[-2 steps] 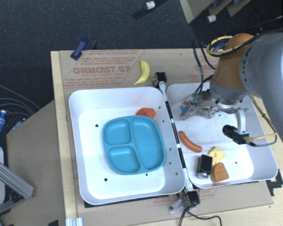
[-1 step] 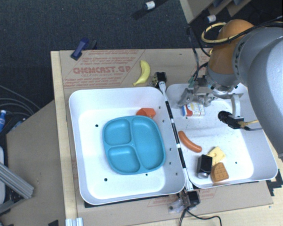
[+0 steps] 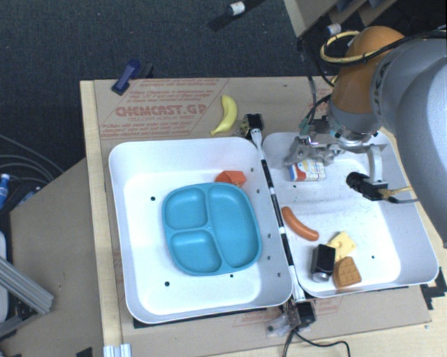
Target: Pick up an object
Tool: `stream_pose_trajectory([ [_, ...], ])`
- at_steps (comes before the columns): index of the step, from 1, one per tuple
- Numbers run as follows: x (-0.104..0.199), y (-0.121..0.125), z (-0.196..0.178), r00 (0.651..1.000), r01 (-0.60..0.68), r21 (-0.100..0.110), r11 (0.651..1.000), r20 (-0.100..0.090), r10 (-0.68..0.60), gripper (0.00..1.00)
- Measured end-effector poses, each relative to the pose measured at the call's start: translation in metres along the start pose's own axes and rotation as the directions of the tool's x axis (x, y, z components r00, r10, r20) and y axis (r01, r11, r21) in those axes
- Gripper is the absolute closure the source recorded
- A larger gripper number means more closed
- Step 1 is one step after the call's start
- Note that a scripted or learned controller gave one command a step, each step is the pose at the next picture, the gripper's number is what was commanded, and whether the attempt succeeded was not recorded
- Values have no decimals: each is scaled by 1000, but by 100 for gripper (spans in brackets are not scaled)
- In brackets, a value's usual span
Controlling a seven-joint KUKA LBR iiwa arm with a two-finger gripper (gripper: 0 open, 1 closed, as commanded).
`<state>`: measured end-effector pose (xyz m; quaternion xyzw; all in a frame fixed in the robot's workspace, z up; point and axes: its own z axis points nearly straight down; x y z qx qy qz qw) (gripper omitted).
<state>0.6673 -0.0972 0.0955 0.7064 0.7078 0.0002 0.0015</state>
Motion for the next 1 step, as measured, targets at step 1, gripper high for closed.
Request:
stream_pose_trajectory([
  [1,73,-33,-91,1000,0,0,1000,-3,0,100],
])
